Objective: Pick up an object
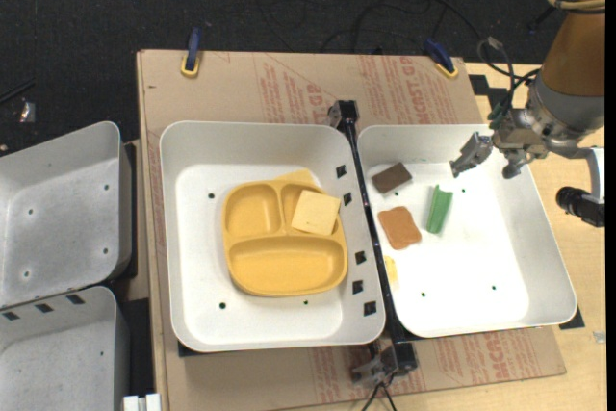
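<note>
Hovering over the right bin point(539, 236), the hand point(492, 158) has its fingers spread wide, holding nothing. Green block point(439, 210), brown block point(391, 176) and orange piece point(399, 227) lie just left of it.

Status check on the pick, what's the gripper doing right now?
Gripper open, nothing between fingers, over right bin back edge. Green block, brown piece, tan piece loose below. Nothing blocking.

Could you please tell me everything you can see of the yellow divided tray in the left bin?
The yellow tray looks like moulded plastic, with rounded corners and three compartments: two small ones at the far side, one long one nearer the camera. It lies flat on the floor of the left bin, roughly centred. A pale square block rests over its far right compartment, overlapping the rim. Nothing else touches it.
</note>
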You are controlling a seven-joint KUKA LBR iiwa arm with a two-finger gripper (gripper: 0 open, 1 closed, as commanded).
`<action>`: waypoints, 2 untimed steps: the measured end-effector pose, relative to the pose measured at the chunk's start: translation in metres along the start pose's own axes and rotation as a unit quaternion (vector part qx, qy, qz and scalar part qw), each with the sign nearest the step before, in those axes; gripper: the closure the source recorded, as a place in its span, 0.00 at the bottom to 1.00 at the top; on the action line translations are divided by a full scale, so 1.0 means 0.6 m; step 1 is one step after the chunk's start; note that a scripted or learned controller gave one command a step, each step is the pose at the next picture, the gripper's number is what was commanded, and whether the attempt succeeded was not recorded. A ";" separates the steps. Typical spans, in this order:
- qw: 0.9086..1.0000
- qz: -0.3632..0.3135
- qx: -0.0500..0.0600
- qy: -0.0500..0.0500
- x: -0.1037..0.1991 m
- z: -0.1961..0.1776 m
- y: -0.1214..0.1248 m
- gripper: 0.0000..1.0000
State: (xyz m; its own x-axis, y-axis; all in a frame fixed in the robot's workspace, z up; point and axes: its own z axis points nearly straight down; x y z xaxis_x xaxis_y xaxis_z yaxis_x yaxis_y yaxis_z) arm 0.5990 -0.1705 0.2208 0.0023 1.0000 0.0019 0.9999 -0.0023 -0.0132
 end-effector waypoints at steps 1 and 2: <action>1.000 -0.002 -0.007 -0.001 0.001 -0.013 0.005 0.00; 1.000 -0.001 -0.005 -0.001 -0.006 0.060 0.007 0.00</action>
State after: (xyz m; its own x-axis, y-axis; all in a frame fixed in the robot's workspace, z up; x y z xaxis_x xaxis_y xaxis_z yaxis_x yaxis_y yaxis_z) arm 0.6029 -0.1739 0.1847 0.0012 1.0000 0.0000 1.0000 -0.0012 -0.0039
